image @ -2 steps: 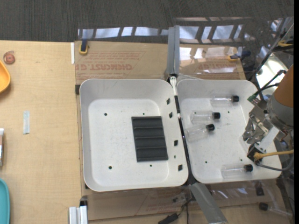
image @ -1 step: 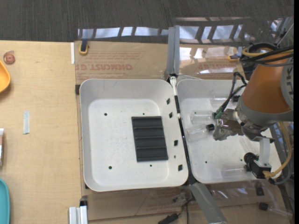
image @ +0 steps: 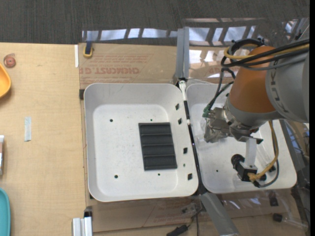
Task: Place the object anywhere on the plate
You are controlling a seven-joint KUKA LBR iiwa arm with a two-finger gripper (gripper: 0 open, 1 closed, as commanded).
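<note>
A black ribbed rectangular plate lies flat in the middle of the left bin. My gripper hangs over the left part of the right bin, close to the wall between the two bins. The grey arm and its orange band cover much of that bin. The gripper's lower end is blurred and partly hidden by the wrist, and I cannot make out any object between its fingers or under it.
A black cable loop with yellow ends hangs from the wrist over the right bin's floor. On the wooden bench to the left lie an orange item, a small grey strip and a teal item. Cardboard sits behind the bins.
</note>
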